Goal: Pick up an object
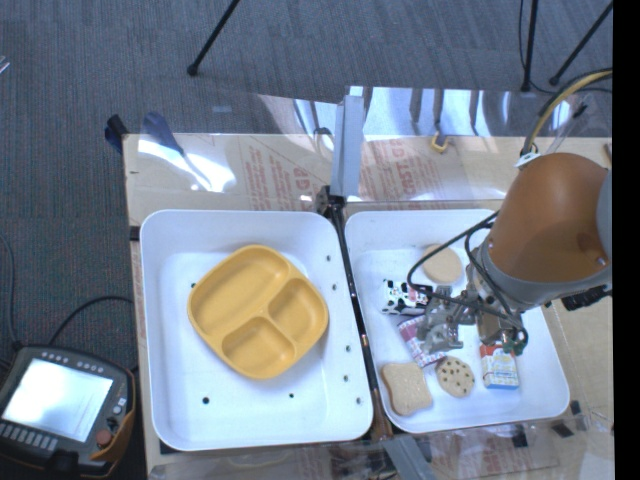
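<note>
In the camera view, the pincer [447, 320] hangs low inside the right-hand shallow white bin [535, 403], its metal parts crowded over the middle of the bin's floor, with the orange-banded arm wrist [550, 223] rising at about two o'clock from it. Directly beneath and touching its tip lies a small flat red-and-silver wrapped packet [418, 336], its long axis running roughly from eleven to five o'clock (likely the piece the coming grasp turns on). A black-and-white cow-patterned toy [402, 295] sits at ten o'clock, just beside; a round tan chocolate-chip cookie [455, 376] at six o'clock, near; a slice of tan toy toast [406, 388] at seven. Whether the pincer is spread or closed I cannot tell.
</note>
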Robot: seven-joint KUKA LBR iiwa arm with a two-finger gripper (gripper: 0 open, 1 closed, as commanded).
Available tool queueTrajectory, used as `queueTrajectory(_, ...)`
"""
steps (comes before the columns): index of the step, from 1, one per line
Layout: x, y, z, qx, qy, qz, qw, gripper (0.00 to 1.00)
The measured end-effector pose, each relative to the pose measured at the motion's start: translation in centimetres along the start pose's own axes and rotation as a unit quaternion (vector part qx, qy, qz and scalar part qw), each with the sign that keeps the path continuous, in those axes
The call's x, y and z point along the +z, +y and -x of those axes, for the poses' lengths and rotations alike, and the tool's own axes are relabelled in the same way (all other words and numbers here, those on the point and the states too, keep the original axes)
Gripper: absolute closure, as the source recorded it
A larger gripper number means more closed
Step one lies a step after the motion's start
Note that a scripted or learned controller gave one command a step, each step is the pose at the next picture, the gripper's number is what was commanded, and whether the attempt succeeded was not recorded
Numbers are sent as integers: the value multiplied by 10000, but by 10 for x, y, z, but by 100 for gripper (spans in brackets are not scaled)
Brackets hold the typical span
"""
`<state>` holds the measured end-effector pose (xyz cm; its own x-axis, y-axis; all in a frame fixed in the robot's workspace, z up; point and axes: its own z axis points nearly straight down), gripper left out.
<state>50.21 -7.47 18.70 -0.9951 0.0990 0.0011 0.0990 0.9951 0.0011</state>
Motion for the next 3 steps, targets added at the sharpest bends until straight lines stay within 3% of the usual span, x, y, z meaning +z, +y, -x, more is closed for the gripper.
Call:
queueTrajectory(1, 1, 70, -21, -1394, 11, 2, 9902, 100)
queueTrajectory(2, -68, 102, -20, 268, -9, -2, 9996, 100)
queueTrajectory(3, -58, 91, -36, 1742, 14, -10, 9847, 100)
